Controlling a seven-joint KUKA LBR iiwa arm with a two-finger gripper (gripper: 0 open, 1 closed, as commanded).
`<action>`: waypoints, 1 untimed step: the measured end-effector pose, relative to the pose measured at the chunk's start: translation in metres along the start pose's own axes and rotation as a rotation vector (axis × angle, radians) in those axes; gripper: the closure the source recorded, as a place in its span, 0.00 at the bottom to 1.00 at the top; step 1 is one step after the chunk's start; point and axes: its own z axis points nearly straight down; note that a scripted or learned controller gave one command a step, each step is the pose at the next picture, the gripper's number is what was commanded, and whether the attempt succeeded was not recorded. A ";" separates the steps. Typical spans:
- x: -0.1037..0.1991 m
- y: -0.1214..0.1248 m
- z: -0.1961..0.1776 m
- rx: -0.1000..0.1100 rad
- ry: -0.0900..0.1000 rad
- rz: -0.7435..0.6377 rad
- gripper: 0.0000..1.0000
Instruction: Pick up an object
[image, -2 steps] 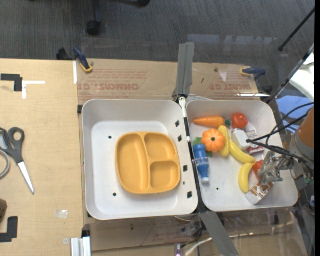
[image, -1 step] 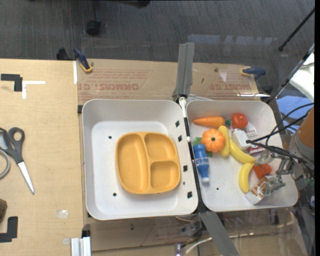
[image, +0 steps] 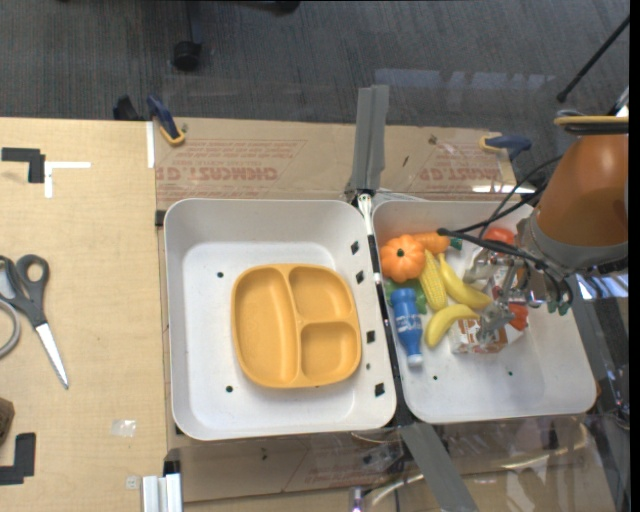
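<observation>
**Gripper low over the toy pile**

The gripper (image: 492, 322) is down in the right bin (image: 500, 395), just beside two toy bananas (image: 452, 300) at its nine o'clock. Whether its jaws grip anything I cannot tell. The yellow divided plate (image: 296, 325) sits alone in the left bin (image: 200, 330), likely a drop spot.

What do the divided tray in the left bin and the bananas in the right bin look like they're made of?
The divided tray looks like molded plastic: uniform yellow-orange, smooth rounded ridges, soft sheen. The bananas seem to be plastic toy fruit, judging by their even bright yellow and glossy highlights, though real fruit can't be fully ruled out. Both bins, e.g. the left bin, look like white matte plastic.
</observation>
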 end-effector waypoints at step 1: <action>-0.014 -0.055 0.007 -0.002 -0.003 0.052 0.00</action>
